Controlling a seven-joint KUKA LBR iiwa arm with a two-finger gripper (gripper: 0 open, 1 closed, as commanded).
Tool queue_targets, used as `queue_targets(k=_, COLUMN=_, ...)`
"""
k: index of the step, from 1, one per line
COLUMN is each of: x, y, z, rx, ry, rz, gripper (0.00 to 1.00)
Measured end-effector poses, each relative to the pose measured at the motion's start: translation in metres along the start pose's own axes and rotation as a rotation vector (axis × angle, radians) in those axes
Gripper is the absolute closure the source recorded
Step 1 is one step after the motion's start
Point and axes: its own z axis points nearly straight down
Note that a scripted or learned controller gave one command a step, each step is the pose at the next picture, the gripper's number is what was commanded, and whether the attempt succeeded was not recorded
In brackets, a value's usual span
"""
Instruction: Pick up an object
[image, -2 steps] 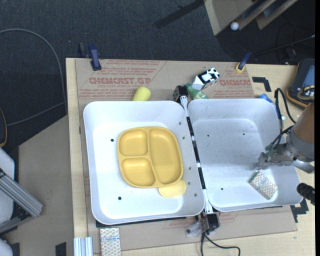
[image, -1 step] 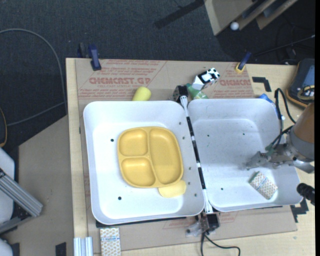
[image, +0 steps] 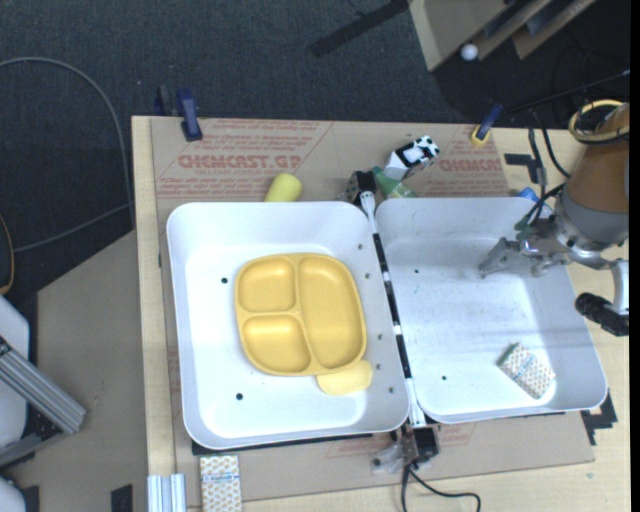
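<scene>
Presently, candidate object: a small patterned packet (image: 527, 369) lies flat on the floor of the right bin (image: 450, 330), toward its near right corner, tilted a little to the bin's edges.
Other candidates: a yellow divided plate (image: 300, 312) sits mid-floor in the left bin (image: 200, 300); a flat pale yellow piece (image: 347, 379) pokes out from under the plate's near right edge, touching it.
Gripper: the gripper (image: 497, 262) hangs over the far part of the right bin, pointing leftward into it. Two grey fingers look slightly splayed with nothing between them; I read it as open and empty.
Gripper to packet: well apart; the packet lies nearer the viewer and further right than the fingertips.
Progress: nothing is lifted or grasped. By my judgement the pick is not yet made; the approach, closing and lift are all left to do.
Right bin contents: the packet, on a scuffed white floor.
Left bin contents: the plate with three compartments, all bare, and the pale piece beside it.
Outside the bins: a yellow cylindrical toy (image: 284, 187) lies on the brown board (image: 240, 155) behind the left bin; a black-and-white figure (image: 414, 154) stands near the far junction of the bins.
Risk, as I judge it: the packet is thin and lies flat, so the fingers may slide over it.
</scene>
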Motion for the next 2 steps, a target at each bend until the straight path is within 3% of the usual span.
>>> queue_targets(k=1, x=-0.010, y=-0.126, z=-0.033, rx=0.003, ry=0.000, rz=0.003, gripper=0.00)
queue_targets(k=2, x=-0.001, y=0.022, z=-0.059, rx=-0.001, ry=0.000, rz=0.000, gripper=0.00)
